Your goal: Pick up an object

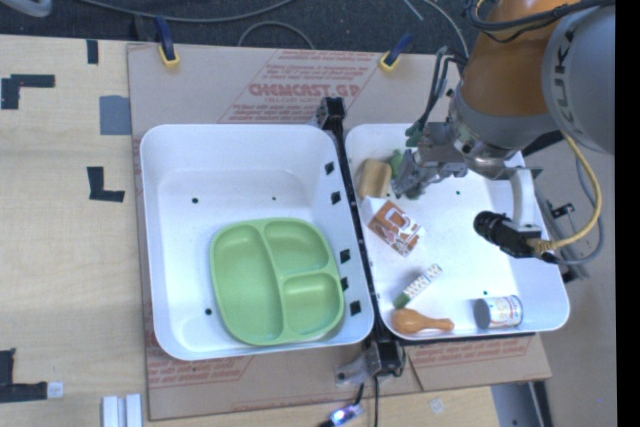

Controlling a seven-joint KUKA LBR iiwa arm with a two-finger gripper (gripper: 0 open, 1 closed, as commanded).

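Note:
The right bin (pixel 520 265) holds several small objects. A tan roll-like piece (pixel 374 178) lies at its upper left, an orange and white packet (pixel 394 226) below that. A white and green tube (pixel 418 285), an orange gourd-shaped toy (pixel 421 322) and a small can (pixel 497 312) sit near the front. My gripper (pixel 412 179) hangs low over the upper left of this bin, just right of the tan piece, with something green glimpsed beside it. Nothing can be made out between the fingers.
The left bin (pixel 180 175) contains a green divided plate (pixel 277 280) at its lower middle. A black divider (pixel 345 205) runs between the bins. The arm's orange band and grey body (pixel 520 45) loom over the right bin's back edge. Cables trail behind the bench.

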